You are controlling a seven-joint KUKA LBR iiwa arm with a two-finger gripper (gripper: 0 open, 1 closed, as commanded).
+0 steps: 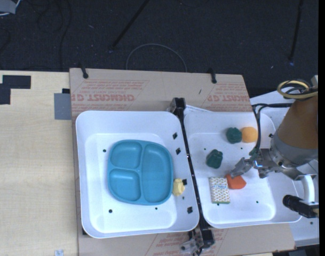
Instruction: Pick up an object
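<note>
In the right bin (258, 215) lie several small things: a red-orange piece (237, 183), a pale speckled packet (219, 190), a dark green lump (214, 158), a teal-green piece (234, 135) and an orange ball (250, 134). My gripper (248, 168) reaches in from the right and hangs low over the bin, just above and to the right of the red-orange piece, whose upper edge it partly covers. I see nothing lifted off the bin floor.
The left bin (93, 143) holds a blue divided plate (141, 172) and a small yellow thing (179, 186) at the plate's right edge. A black divider (186, 159) runs between the bins. The arm's grey body (301, 132) overhangs the right bin's right side.
</note>
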